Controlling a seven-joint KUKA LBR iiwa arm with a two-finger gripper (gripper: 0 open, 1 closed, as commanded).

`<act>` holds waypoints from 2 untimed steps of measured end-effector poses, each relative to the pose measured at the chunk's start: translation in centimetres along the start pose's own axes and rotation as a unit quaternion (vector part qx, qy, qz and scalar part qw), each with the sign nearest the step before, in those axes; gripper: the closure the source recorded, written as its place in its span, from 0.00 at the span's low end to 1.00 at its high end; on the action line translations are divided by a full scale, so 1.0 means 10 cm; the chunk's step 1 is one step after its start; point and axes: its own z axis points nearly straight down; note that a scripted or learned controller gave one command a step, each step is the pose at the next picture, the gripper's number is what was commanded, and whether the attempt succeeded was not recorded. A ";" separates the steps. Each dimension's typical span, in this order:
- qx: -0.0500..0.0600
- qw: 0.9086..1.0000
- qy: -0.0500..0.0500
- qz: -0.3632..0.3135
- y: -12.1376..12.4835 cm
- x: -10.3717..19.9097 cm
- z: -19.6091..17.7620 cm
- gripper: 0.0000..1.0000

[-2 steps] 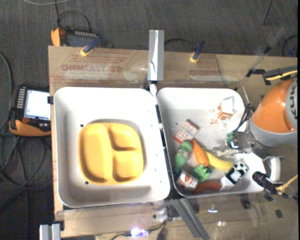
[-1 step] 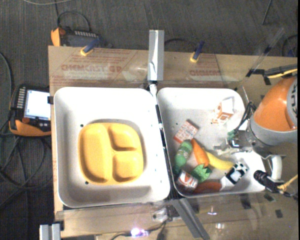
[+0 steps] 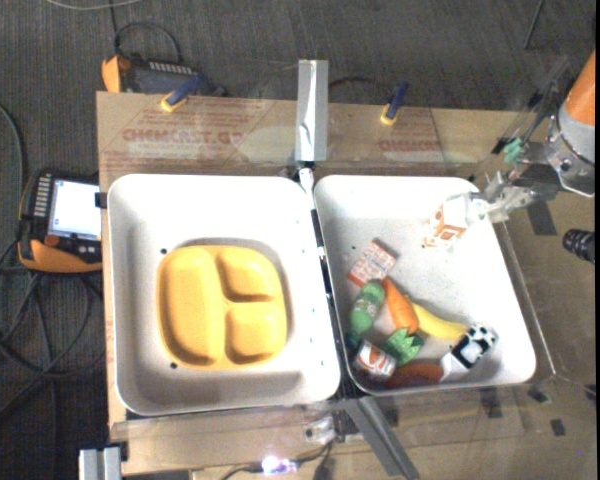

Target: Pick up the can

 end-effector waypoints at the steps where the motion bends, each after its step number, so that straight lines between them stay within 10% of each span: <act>1: 0.000 1.000 0.000 0.000 0.00 0.00 0.00 0.00; 2: 0.002 0.998 0.000 0.058 0.32 0.13 1.18 0.00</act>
